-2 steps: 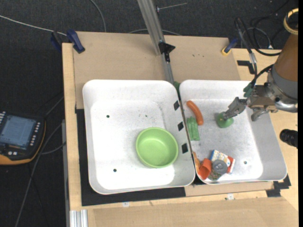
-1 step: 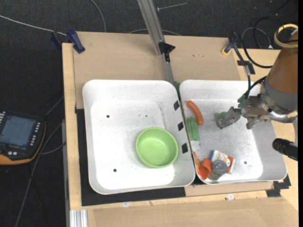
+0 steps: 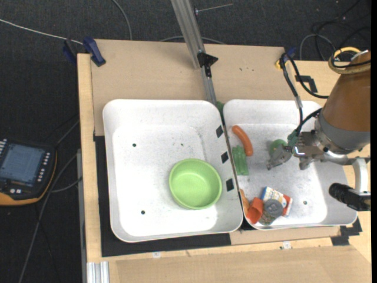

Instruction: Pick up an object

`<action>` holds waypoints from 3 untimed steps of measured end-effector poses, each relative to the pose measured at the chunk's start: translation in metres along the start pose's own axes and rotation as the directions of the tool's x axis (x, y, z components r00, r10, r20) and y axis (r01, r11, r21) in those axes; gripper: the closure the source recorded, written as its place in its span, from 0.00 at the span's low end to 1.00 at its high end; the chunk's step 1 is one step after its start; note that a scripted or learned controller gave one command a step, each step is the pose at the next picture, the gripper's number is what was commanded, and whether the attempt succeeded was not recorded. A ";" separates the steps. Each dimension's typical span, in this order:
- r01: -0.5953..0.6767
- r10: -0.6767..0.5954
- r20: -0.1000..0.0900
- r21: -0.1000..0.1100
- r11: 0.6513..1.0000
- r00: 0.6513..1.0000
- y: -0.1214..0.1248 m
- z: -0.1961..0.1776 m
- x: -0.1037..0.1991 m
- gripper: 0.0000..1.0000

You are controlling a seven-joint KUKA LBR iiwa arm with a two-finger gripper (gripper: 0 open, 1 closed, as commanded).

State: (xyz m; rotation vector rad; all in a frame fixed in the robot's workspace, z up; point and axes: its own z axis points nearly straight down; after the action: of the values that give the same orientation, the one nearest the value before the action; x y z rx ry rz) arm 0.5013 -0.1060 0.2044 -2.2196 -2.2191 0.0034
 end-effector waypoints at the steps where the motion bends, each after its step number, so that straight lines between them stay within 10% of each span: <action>1: 0.001 -0.001 0.000 0.001 1.000 1.000 0.009 0.055 0.003 0.00; 2: 0.001 -0.001 0.000 -0.004 1.000 1.000 0.010 0.042 0.003 1.00; 3: 0.001 -0.001 0.001 -0.007 1.000 1.000 0.009 -0.002 0.010 1.00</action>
State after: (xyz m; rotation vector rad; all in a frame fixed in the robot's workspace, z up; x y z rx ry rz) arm 0.5104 -0.0961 0.2069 -2.2225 -2.2243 -0.0041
